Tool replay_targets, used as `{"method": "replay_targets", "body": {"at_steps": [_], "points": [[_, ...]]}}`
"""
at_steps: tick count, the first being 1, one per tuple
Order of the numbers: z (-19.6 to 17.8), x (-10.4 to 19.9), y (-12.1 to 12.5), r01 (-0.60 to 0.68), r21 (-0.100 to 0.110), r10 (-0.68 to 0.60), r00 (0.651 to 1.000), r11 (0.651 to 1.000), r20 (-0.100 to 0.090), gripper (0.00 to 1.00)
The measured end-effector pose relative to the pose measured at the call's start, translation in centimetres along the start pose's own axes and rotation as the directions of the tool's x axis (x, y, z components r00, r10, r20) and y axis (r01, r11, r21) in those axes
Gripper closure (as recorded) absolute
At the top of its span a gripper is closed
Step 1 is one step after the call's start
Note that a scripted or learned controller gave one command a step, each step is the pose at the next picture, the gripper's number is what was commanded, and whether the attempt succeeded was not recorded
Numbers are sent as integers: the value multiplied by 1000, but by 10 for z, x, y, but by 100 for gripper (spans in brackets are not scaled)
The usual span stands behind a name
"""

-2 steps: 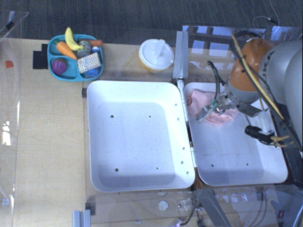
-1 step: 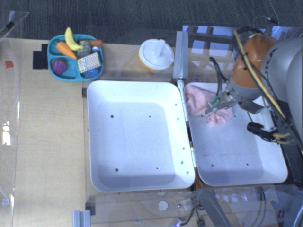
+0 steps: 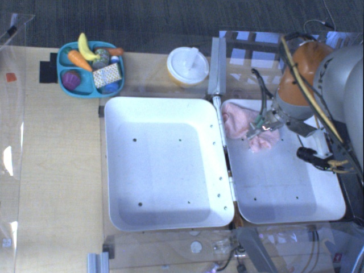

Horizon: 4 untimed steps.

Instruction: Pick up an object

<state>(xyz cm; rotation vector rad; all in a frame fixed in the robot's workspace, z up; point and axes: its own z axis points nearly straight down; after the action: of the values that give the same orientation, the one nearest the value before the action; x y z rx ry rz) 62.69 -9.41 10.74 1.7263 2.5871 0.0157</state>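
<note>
Where the hand (image 3: 260,126) meets pink cloth (image 3: 242,124) | finger state unclear | no legible writing

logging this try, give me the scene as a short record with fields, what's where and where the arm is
left bin: white, shallow, bare floor in view
right bin: white, holds a pink cloth at its far left corner
arm: reaches in from the right, over the right bin's far end
pincer: down at the cloth's right edge; grip on it cannot be judged
blue tray: on the bench beyond the left bin, with a banana and other toy food
white lidded tub: beyond the left bin's far right corner
</note>
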Motion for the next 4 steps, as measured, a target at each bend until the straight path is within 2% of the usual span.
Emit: {"method": "replay_targets", "body": {"at_steps": [1, 4], "points": [[10, -8, -15, 85, -1, -85, 996, 996, -8, 0], [10, -8, -15, 84, -1, -84, 996, 996, -8, 0]]}}
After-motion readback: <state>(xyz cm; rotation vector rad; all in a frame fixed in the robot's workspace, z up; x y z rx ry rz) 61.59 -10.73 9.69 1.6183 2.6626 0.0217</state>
